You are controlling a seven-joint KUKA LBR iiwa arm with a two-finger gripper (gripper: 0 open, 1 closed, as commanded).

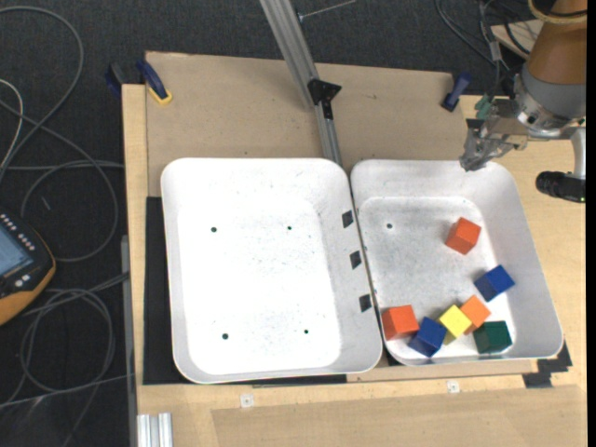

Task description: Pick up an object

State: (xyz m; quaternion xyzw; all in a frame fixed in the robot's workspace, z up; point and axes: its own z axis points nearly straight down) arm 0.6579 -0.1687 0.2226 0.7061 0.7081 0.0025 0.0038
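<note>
gripper (475, 156) over right bin (438, 180) far rim | blocks (463, 235) unlabelled

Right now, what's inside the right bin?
The right bin holds seven blocks: three orange, two blue, one yellow, one green. Anything beneath the clustered blocks is hidden.

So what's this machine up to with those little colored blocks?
A robot arm reaches in from the right, and its tool hangs over the far rim of the right bin. It is meant to pick up an object. The blocks lie in that bin: one orange block by itself, and a cluster of blue, orange, yellow and green ones near the front edge. Nothing is between its fingers.
</note>
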